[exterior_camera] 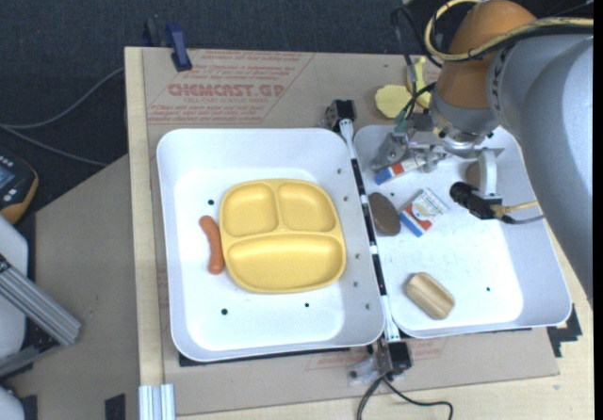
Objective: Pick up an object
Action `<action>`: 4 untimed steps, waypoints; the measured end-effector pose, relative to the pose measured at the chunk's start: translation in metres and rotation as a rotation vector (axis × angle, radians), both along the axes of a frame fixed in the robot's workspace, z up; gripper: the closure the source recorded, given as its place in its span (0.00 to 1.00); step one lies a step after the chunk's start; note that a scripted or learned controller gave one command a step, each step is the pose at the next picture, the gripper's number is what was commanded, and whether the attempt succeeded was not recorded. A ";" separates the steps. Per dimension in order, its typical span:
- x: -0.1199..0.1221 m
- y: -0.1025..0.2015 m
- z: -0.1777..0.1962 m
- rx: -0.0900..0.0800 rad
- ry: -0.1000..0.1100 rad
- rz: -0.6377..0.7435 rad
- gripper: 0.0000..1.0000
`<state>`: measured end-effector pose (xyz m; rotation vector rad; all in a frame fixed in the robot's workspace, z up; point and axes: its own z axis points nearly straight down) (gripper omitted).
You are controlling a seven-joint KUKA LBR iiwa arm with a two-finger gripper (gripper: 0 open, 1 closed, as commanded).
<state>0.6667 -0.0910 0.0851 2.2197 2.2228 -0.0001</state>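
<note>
We saw the tool (412, 153) low in the right bin (490, 310), its grip impossible to tell, beside a brown stone (383, 214), small carton (421, 211) and bread roll (430, 295); the yellow plate (281, 234) filled the left bin (188, 164).

Reaching in from the right: grey arm (556, 98), thick and close to the camera, orange band (480, 41) above the wrist, wrist bent downward. Gripper (407, 153) lowered near the upper left of the right-hand bin, a yellow cable looped over the wrist.
</note>
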 end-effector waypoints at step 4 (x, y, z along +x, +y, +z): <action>-0.021 -0.011 0.000 0.000 -0.003 -0.001 0.00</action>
